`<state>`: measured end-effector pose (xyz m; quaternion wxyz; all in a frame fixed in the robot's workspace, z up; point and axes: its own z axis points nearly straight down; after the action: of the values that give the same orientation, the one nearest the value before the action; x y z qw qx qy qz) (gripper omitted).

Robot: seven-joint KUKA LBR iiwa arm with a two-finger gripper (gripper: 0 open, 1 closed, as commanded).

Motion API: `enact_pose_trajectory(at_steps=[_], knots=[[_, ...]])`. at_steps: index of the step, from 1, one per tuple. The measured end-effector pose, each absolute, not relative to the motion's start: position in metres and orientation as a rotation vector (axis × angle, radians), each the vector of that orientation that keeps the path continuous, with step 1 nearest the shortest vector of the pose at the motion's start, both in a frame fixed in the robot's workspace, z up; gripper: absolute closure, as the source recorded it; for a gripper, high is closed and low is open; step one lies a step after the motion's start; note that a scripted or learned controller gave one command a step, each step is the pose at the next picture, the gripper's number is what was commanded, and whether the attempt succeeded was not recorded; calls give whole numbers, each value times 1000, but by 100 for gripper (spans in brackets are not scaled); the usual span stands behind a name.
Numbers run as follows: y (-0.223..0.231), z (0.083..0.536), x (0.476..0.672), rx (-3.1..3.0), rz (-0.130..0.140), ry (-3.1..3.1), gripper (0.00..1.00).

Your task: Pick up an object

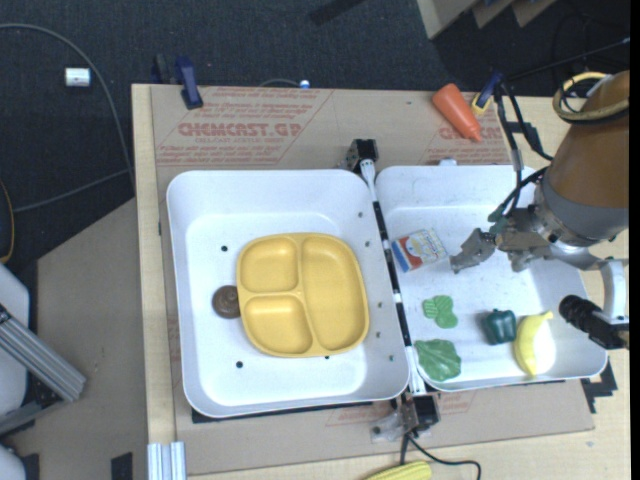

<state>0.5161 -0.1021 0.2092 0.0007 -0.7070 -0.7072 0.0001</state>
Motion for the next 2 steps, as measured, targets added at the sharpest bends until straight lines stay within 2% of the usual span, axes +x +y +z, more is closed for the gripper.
enact_pose_trajectory(at_steps=[1, 2], knots=[[-151, 168, 514, -2222, 2, -2218, 0], [-158, 84, 491, -2222, -1, -2221, 0]])
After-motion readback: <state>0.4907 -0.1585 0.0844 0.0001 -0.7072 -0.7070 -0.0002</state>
